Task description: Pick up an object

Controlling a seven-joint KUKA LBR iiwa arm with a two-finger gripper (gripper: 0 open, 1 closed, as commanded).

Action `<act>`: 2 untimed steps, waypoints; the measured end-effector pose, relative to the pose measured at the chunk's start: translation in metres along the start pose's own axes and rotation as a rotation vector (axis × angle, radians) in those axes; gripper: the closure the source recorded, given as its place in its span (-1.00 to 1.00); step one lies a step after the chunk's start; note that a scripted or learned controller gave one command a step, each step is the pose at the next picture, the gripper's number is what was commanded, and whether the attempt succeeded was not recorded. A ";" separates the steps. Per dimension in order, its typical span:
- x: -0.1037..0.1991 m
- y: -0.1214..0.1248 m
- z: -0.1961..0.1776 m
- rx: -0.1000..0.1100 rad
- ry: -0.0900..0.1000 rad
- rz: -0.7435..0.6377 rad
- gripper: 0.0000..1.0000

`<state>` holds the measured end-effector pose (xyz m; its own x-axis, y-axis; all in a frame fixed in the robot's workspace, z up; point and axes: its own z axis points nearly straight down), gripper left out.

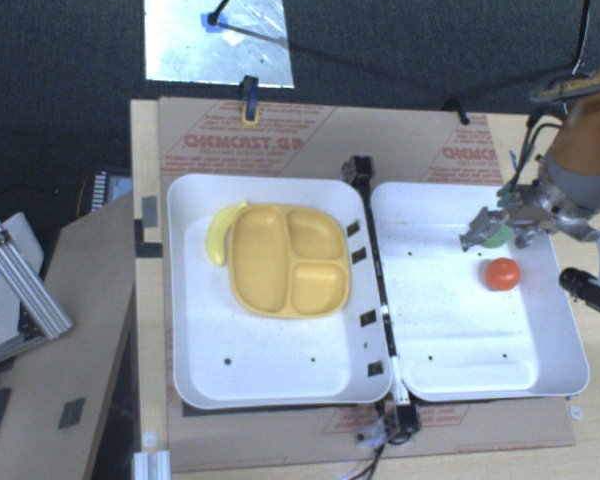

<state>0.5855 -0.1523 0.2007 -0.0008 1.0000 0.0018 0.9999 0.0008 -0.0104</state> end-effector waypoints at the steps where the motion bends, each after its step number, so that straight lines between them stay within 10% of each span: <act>1: 0.000 0.003 -0.006 -0.011 -0.002 -0.002 -1.00; 2: 0.004 0.007 0.055 -0.008 -0.001 -0.001 -1.00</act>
<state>0.5921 -0.1481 0.1454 -0.0022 1.0000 0.0006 1.0000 0.0022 -0.0029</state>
